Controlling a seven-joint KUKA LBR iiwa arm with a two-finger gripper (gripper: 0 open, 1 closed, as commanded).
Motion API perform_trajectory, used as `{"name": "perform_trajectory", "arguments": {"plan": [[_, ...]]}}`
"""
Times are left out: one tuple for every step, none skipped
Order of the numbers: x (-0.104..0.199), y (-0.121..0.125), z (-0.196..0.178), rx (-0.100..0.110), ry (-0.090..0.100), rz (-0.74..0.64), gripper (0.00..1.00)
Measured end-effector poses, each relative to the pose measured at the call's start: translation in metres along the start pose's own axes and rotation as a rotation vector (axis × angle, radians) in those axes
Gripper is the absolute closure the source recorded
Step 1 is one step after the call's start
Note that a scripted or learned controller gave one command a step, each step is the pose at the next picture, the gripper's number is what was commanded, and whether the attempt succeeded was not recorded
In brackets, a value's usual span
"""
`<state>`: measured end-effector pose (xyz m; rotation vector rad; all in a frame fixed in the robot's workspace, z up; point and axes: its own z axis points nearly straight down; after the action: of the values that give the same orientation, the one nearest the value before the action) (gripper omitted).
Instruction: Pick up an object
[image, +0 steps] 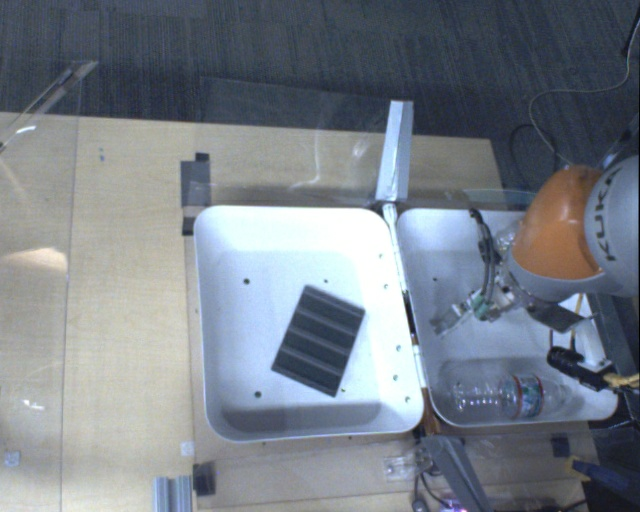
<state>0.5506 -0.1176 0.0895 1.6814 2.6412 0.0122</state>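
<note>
a dark ribbed block (319, 340) lies in the left bin (215, 300); a clear bottle (495, 396) lies in the right bin (430, 250), below the end effector (470, 310), grip state unclear. descend squarely over the bottle's middle.

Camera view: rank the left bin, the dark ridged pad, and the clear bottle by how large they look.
1. Left bin, far the largest.
2. Dark ridged pad, lying inside that bin.
3. Clear bottle, in the right bin; as long as the pad but much slimmer.
</note>
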Motion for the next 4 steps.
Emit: {"name": "perform_trajectory", "arguments": {"plan": [[0.01, 0.049, 0.001, 0.001, 0.001, 0.124, 0.0], [-0.03, 0.092, -0.008, 0.006, 0.0, 0.363, 0.0], [-0.018, 0.023, -0.098, 0.007, 0.0, 0.481, 0.0], [0.026, 0.014, -0.172, 0.006, 0.001, 0.352, 0.0]]}}
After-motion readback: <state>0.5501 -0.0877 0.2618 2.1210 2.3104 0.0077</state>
